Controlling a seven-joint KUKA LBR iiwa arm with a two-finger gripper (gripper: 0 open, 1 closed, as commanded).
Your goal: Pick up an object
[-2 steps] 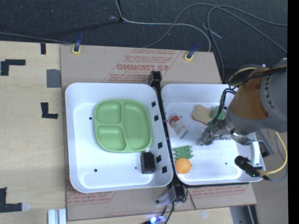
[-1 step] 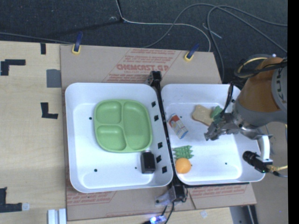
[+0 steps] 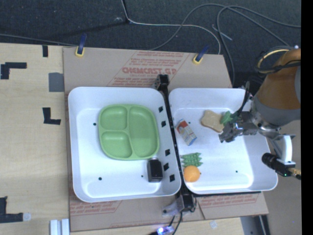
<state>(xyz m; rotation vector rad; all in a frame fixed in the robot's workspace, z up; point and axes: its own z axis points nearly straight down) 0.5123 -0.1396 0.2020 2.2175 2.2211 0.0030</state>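
My two-finger gripper (image 3: pixel 229 131) hangs low in the right white bin (image 3: pixel 244 180), and I cannot tell its state from this slant. The flat tan bread-shaped piece (image 3: pixel 211 121) lies just beside my tip, toward the divider, its long axis slanting away from me. A small green leafy toy (image 3: pixel 226 116) sits against my wrist side.

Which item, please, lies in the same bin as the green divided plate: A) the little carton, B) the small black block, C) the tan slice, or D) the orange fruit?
B: the small black block sits just below the green divided plate in the left bin.
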